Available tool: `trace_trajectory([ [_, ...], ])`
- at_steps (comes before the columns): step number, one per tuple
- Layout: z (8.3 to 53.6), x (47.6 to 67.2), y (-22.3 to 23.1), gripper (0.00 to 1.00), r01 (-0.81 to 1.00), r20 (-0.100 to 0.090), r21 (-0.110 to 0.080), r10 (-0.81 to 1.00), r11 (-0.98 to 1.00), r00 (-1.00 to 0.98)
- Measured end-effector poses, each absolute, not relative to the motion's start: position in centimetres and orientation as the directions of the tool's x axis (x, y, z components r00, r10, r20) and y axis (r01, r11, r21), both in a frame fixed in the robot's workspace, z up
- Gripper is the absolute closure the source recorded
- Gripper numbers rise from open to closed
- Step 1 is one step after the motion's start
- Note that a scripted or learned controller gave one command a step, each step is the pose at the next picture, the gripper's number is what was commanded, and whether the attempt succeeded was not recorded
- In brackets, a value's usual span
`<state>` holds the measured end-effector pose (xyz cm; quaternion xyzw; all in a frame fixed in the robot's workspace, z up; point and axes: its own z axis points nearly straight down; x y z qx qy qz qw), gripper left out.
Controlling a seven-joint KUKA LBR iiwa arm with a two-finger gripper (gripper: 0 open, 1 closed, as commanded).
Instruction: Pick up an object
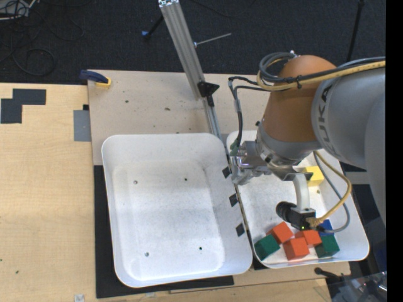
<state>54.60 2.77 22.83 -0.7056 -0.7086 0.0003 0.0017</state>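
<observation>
Camera view: orange cube point(283, 231) diagonal to right bin point(255, 200) walls.

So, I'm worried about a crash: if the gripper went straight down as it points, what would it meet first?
Probably the bare floor of the right bin, close to its left wall, though depth is hard to judge. The gripper hangs apart from the orange block.

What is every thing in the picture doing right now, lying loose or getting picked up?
Left bin, flat on the bench.
Right bin, flat beside it.
Orange blocks, lying loose in its near corner.
Green blocks, lying loose beside the orange ones.
Blue block, lying loose by them.
Yellow block, lying apart, farther back.
Gripper, over the Right bin's left edge, away from the blocks.
</observation>
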Motion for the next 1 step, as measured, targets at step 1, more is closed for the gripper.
trace_trajectory([
  [1,23.24,53.46,7.38,1.00,1.000,0.002,-0.004,1.000,0.004,-0.004],
])
